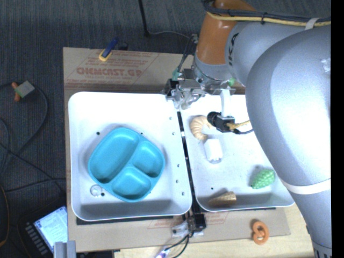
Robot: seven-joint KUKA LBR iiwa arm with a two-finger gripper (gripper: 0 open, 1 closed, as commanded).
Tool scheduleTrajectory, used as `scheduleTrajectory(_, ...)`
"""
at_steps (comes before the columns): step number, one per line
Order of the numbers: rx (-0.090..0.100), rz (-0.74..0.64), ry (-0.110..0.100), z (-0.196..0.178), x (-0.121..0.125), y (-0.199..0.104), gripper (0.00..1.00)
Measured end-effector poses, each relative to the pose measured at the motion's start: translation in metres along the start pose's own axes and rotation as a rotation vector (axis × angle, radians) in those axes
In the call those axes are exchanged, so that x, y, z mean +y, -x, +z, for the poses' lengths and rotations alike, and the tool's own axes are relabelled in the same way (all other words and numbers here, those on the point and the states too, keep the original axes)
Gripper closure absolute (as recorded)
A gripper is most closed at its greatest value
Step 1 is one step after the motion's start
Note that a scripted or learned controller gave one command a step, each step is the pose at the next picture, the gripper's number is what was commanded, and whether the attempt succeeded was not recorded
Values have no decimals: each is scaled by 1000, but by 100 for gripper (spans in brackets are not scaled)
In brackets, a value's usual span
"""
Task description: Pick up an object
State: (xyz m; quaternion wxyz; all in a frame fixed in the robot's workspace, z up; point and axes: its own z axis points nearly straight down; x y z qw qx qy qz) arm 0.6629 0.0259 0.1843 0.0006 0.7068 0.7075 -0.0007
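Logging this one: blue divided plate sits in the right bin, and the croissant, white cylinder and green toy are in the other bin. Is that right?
Not quite. The camera view shows the blue divided plate in the left bin, not the right. The croissant, white cylinder and green toy are indeed in the other bin, the right one.

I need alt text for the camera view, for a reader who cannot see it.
A grey arm's gripper hangs over the rim between two white bins. The left bin holds a blue divided tray; the right bin holds a croissant, white cylinder and green toy.
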Motion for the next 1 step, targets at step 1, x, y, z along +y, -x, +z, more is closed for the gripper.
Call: scheduleTrajectory(1, 0, 1, -1, -16, -105, 28, 100)
